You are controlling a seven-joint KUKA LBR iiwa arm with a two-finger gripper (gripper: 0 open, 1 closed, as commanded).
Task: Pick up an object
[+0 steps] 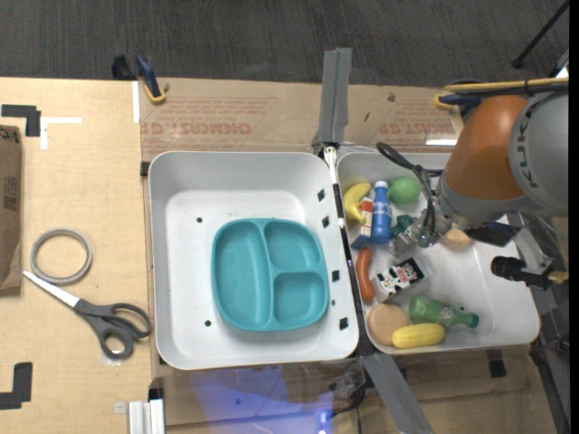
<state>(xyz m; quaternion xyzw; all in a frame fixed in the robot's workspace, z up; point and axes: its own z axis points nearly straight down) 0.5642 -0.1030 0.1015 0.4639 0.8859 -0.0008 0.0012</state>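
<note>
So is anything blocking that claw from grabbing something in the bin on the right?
Nothing visible does. The gripper hangs right over the toys in the right bin, beside the blue bottle and above the black-and-white card.

The worktop is pale wood at its left end, with a sheet of printed brown cardboard laid along its far edge. Two white bins sit on it side by side, touching: the left bin mid-worktop, the right bin toward the right end. Near the left edge lie a roll of tape and, just in front of it, grey-handled scissors. A brown paper bag sits at the left edge itself.
</note>
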